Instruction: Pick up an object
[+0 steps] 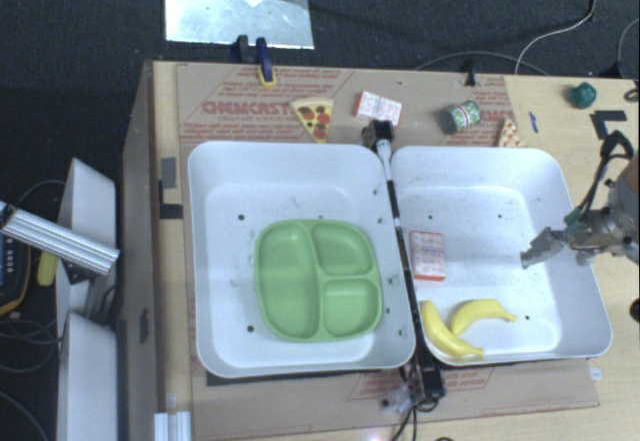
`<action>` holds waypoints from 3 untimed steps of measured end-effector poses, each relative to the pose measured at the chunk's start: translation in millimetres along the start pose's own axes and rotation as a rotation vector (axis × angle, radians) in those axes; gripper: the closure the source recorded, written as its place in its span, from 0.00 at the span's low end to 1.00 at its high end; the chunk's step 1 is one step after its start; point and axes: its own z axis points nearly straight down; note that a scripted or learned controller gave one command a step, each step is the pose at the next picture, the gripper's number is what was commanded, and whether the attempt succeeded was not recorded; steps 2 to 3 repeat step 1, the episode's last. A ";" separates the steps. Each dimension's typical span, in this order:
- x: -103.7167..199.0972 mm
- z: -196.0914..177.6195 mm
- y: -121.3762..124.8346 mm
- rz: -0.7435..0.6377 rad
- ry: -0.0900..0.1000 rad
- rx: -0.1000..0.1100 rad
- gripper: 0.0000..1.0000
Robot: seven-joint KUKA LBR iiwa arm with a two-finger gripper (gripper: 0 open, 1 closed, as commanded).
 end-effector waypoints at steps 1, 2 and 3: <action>31.6 83.4 52.3 -0.003 0.003 0.005 0.00; 31.6 83.4 52.3 -0.003 0.003 0.005 0.00; 31.6 83.4 52.3 -0.003 0.003 0.005 0.00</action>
